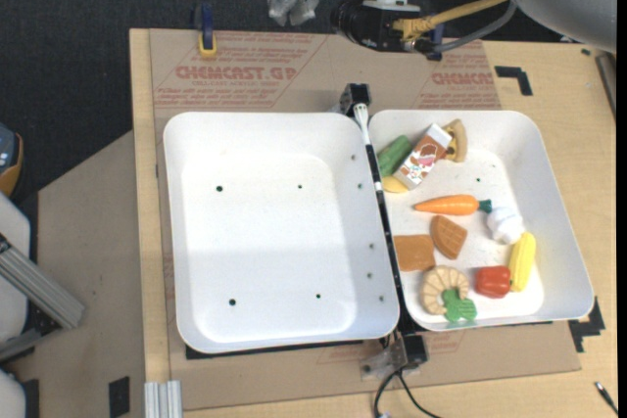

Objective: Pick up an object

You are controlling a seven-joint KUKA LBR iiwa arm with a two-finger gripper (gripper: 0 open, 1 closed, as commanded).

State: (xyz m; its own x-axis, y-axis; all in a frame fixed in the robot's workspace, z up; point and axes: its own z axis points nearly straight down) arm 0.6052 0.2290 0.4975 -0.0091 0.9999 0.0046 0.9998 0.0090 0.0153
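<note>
1. nearest in the right bin (558,294), the broccoli piece (458,307) is lying against the round cracker (443,286), with the red pepper (493,281) just to their right and the yellow corn (523,259) running near-to-far along the right side.
2. a little farther in, the brown toast square (414,253) is sitting close to the divider, and the bread wedge (451,236) is lying just right of it.
3. the carrot (447,205) is lying about mid-bin with its long axis running left to right, green tip pointing right toward the white piece (506,224); it is sitting apart from its neighbours, so i judge it the easiest pick.
4. farther still, the milk carton (421,161) is lying tilted, touching the green pepper (396,155) on its left.
5. the left bin (196,240) is sitting beside the right one on the tabletop (157,83).
6. farthest, the pincer (297,0) is hanging beyond the bins' far edge, over the gap past the tabletop; nothing is showing between its fingers, and how far they are spread i cannot tell.
7. the relation that matters: every object is lying nearer and to the right of the pincer, so the coming move is likely needing travel toward the near right, then a closing across the carrot's short width.
</note>
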